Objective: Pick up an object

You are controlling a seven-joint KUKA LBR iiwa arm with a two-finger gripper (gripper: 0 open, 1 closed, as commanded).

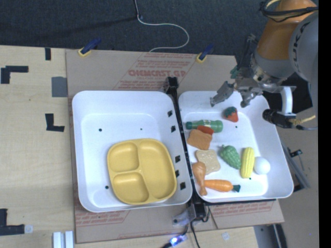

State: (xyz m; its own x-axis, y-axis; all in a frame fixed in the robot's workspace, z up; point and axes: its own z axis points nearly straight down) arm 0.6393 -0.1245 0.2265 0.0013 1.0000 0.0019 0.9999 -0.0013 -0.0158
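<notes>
Above the right bin's (274, 159) far edge: one pincer (234, 96), fingers spread apart, nothing between them. Just below, near the right finger: one strawberry (231, 114), apart from the tips. Farther toward the near side: one green bottle (205, 124) lying flat, one brown wedge (199, 138), one bread slice (209, 160), one drumstick (199, 175), one carrot (219, 185), one green leafy vegetable (230, 156), one corn cob (247, 162), one white egg (261, 166). Nine items counted, all resting on the bin floor. Well left of pincer: second bin (88, 112) with one yellow three-section plate (141, 170). Two bins total, side by side, touching.
</notes>
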